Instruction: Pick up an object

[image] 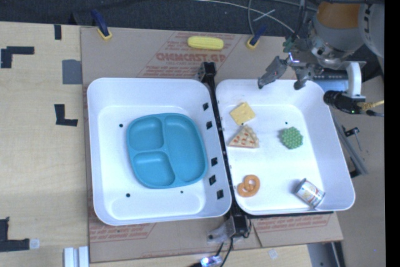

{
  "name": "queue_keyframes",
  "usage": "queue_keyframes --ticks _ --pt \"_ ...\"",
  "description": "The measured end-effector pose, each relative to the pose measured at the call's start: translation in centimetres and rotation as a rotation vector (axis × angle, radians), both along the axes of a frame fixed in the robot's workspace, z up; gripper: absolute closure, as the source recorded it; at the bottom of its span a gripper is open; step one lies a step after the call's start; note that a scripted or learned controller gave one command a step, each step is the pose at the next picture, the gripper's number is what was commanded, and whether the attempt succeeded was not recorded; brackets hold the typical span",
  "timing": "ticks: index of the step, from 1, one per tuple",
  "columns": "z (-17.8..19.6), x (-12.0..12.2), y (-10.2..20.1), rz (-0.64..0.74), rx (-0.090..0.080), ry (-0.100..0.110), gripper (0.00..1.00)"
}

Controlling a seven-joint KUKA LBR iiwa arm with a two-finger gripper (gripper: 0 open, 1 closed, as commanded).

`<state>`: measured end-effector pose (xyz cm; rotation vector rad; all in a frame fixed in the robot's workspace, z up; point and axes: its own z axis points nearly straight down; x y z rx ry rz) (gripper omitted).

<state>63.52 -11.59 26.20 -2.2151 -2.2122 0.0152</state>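
The gripper [284, 78] hangs over the back rim of the right bin [331, 134], its two fingers spread apart with nothing between them. Below it in that bin lie a yellow cracker [242, 113], a pizza slice [244, 138], a green ball [291, 137], a pretzel [249, 186] and a tin can [309, 192]. The left bin [103, 134] holds a blue divided plate [166, 150].

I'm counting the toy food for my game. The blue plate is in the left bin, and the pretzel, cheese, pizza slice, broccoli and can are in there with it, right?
Not quite. The camera view shows the blue plate alone in the left bin. The pretzel, cheese, pizza slice, broccoli and can lie in the right bin.
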Motion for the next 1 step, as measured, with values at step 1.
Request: queue_keyframes --ticks 1 --pt "0.84 0.20 0.03 0.003 -0.001 -0.013 0.00"
